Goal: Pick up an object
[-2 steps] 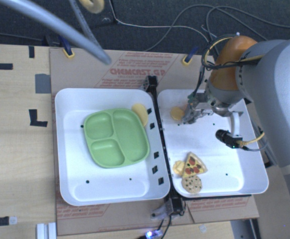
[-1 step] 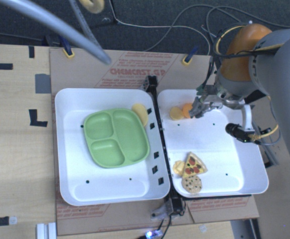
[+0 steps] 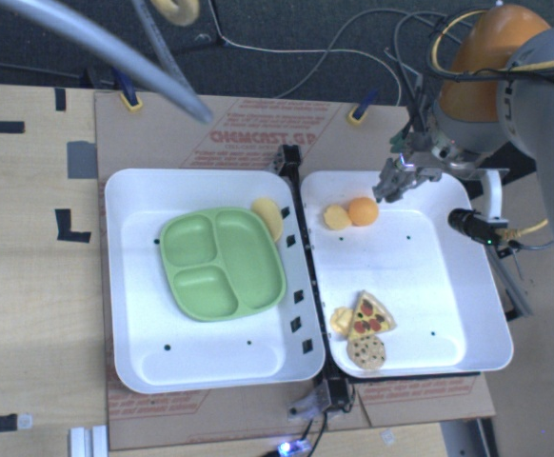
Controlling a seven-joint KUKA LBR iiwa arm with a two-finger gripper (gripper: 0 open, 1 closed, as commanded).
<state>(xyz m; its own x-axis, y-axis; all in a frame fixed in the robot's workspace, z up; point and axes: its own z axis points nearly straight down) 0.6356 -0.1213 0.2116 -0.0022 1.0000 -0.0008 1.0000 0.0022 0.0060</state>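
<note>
Even bright overhead light; soft shadows, white bins (image 3: 134, 255) near glare; slightly soft, grainy focus.

Two shallow white plastic bins sat side by side on the bench. The left bin (image 3: 129, 284) held a green three-compartment plate (image 3: 222, 262), with a pale yellow rounded piece (image 3: 268, 215) touching the plate's far right edge. In the right bin (image 3: 448, 293), an orange ball (image 3: 362, 211) lay touching a yellow round piece (image 3: 337, 218) near the far wall. A toy pizza slice (image 3: 369, 314) lay near the front wall, a round speckled cookie (image 3: 366, 352) just before it. The gripper (image 3: 391, 185) hung just right of the ball.
</note>
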